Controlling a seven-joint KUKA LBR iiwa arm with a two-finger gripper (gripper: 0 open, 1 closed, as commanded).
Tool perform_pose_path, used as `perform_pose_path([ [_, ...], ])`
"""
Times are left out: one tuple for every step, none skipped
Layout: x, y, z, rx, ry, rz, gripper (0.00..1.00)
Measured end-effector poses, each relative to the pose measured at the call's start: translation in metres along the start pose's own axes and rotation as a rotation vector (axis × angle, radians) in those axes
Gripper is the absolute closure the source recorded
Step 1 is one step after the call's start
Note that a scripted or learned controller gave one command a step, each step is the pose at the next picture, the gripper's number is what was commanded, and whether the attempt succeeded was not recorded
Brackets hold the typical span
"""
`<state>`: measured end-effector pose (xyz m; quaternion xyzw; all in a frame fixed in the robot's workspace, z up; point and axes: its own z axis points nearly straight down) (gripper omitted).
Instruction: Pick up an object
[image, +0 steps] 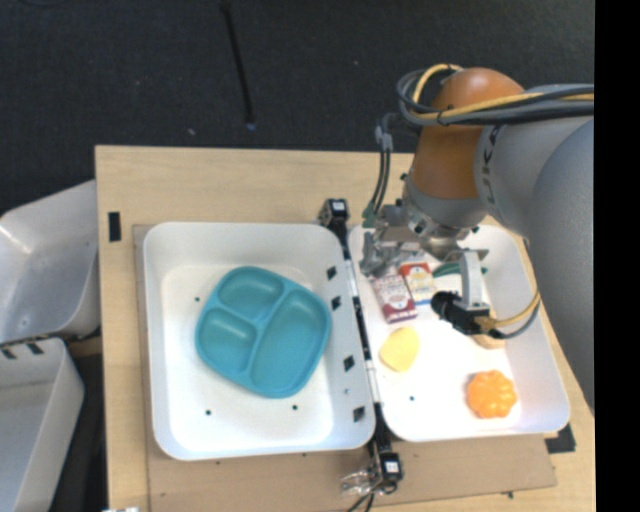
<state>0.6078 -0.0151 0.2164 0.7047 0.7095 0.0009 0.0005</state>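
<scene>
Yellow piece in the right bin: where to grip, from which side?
Likely straight down from above, fingers closing across the narrower width of the yellow piece. It lies flat on the right bin, with bare floor below and right. The divider wall sits close on its left and the small carton just above, so avoid those sides.

We see a wooden desk (220, 180) carrying two white bins, the left bin (160, 400) touching the right bin (530, 410) along one edge.
</scene>
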Motion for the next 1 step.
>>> perform_pose_path([
  [0.0496, 0.0088, -0.0100, 0.000, 0.001, 0.000, 1.00],
])
